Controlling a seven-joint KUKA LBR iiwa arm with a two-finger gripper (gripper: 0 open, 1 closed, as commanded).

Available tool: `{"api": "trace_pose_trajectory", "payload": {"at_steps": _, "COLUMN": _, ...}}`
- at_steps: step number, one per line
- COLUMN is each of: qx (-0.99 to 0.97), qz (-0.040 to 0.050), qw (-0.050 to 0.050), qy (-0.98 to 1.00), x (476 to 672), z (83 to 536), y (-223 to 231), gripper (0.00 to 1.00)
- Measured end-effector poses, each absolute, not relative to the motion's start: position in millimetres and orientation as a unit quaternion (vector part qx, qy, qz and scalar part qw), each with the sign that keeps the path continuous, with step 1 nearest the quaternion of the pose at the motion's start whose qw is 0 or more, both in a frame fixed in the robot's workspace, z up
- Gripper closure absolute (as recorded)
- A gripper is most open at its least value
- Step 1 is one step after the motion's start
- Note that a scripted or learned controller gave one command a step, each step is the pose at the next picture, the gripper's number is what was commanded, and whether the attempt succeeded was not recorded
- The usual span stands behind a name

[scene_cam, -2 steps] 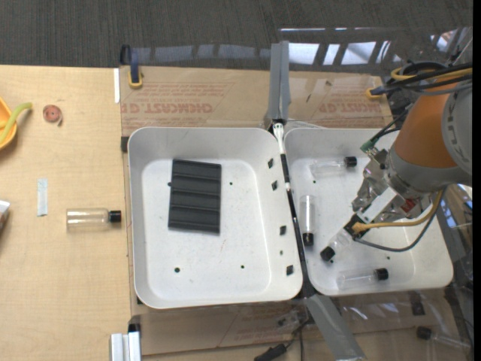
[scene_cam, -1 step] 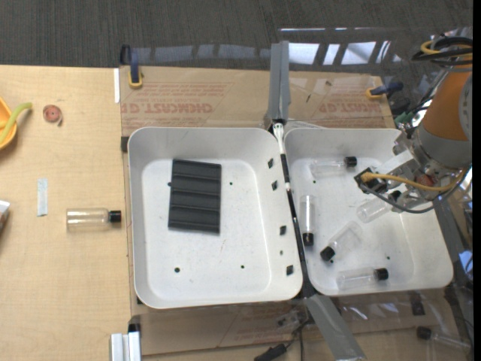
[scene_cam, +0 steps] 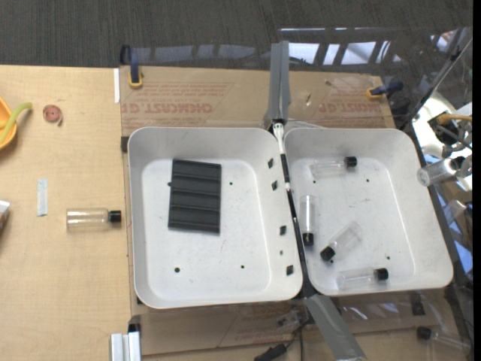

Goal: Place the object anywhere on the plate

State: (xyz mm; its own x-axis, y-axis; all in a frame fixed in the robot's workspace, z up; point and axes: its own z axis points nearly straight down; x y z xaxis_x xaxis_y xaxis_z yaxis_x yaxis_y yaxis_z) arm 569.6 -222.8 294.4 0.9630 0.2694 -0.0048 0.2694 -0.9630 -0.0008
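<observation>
Four clear vials with black caps lie to the right of the black ridged plate (scene_cam: 195,196), all in the right bin (scene_cam: 406,145). Take the plate as your reference throughout.

- The upright-lying vial (scene_cam: 307,218) is nearest the plate, along the bin's plate-side wall, with its cap at the end nearer you.
- The rear vial (scene_cam: 334,166) lies farther right and toward the back, with its cap pointing away from the plate.
- The tilted vial (scene_cam: 342,241) lies right of the plate and forward of it.
- The front vial (scene_cam: 361,277) lies farthest forward, by the near rim.

None of the four touches the plate.

The plate lies flat in the left bin (scene_cam: 143,224), toward that bin's rear left.

The gripper (scene_cam: 449,165) appears well right of the plate, just beyond the right bin's outer rim. Glare blurs it, so you cannot tell whether it is open, closed or holding anything.

Left of the plate, a fifth vial (scene_cam: 92,216) lies on the wooden bench (scene_cam: 68,292), its cap toward the plate. Farther left are a pale strip (scene_cam: 42,198), a small red disc (scene_cam: 51,113) and an orange object (scene_cam: 6,125).
</observation>
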Motion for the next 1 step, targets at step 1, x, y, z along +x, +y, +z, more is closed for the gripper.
{"api": "trace_pose_trajectory", "payload": {"at_steps": 1, "qx": -0.988, "qz": 0.0034, "qw": 0.001, "qy": -0.153, "x": 511.3, "z": 226.9, "y": -122.0, "gripper": 1.00}}
